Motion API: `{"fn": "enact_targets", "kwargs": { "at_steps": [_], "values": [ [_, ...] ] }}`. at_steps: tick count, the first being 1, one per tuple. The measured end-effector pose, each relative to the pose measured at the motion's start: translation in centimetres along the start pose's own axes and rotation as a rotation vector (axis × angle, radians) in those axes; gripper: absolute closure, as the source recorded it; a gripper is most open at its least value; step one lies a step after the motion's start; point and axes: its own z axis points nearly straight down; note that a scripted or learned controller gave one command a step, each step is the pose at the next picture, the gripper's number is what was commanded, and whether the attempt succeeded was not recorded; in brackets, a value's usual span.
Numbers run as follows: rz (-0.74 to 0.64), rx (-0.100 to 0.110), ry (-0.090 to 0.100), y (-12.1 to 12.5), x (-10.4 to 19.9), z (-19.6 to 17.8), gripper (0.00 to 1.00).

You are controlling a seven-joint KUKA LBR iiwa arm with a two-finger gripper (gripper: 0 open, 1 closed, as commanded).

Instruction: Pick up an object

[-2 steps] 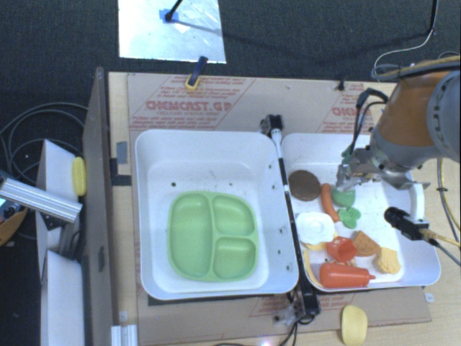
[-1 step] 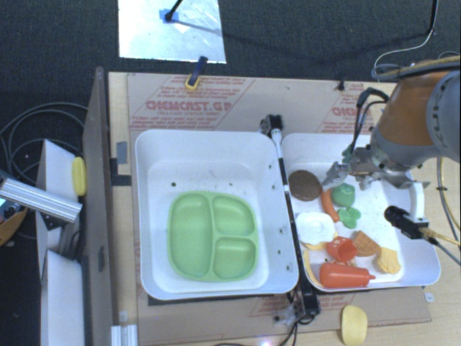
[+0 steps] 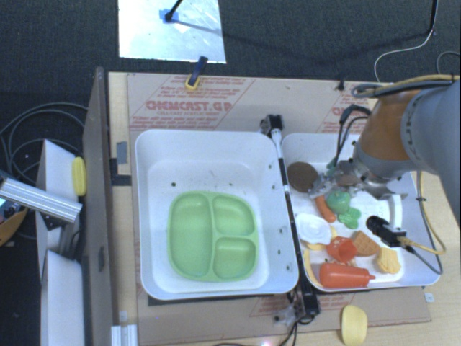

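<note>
Reaching into the right bin (image 3: 418,283), the hand (image 3: 344,182) sits among crowded toy food beside the green piece (image 3: 340,202); its grip I cannot tell; tight clutter could make it slip or snag neighbours.

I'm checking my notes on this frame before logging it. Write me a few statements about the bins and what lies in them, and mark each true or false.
1. The green divided plate lies in the left bin. True.
2. The toy food is piled in the left bin. False: the pieces, such as the red pepper, lie in the right bin.
3. The arm reaches over the right bin. True.
4. The green plate has two compartments. False: it has three.
5. A yellow piece lies outside the bins, near the bench's front edge. True.
</note>
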Motion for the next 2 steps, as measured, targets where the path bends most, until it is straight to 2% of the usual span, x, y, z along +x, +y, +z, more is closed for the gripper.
{"fn": "enact_targets", "kwargs": {
  "at_steps": [1,2],
  "values": [
    [-0.005,-0.01,-0.001,7.8,-0.7,-0.5,0.0],
    [0.0,-0.014,-0.002,7.7,-2.8,-10.4,0.0]
  ]
}}
